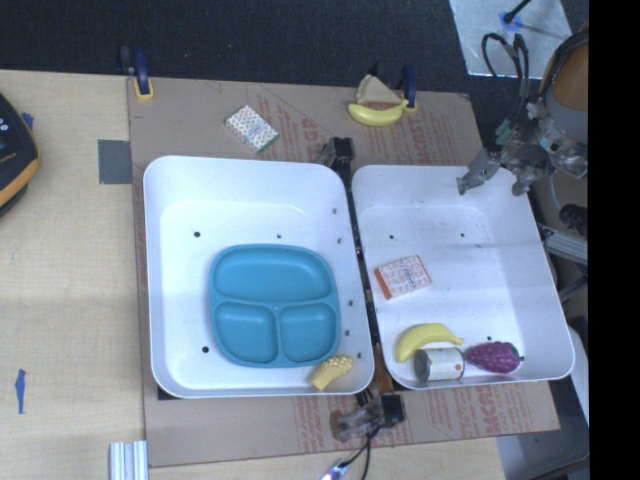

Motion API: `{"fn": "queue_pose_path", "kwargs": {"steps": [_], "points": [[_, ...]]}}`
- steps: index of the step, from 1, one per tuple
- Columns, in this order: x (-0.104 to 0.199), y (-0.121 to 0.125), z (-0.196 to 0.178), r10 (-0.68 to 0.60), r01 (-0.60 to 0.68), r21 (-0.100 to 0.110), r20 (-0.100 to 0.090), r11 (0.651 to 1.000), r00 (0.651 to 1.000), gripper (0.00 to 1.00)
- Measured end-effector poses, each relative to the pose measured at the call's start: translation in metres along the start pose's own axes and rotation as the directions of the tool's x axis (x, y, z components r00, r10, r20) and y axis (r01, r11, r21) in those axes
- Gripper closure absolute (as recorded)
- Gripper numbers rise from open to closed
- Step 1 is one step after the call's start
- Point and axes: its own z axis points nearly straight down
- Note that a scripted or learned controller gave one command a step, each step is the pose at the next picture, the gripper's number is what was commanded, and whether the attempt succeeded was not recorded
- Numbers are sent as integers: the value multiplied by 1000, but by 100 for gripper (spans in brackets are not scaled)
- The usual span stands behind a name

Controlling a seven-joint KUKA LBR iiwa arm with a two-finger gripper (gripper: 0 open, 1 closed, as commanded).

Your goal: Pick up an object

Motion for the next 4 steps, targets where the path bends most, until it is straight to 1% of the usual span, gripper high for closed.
{"fn": "queue_pose_path", "kwargs": {"steps": [1, 2, 3, 4], "points": [[25, -23, -15, -1, 1, 0, -1, 1000, 1000, 0], [91, -50, 106, -1, 1, 4, -1, 1000, 1000, 0], [79, -90, 117, 0, 0, 1, 0, 1000, 1000, 0], [90, -100, 117, 0, 0, 2, -1, 1000, 1000, 0]]}}
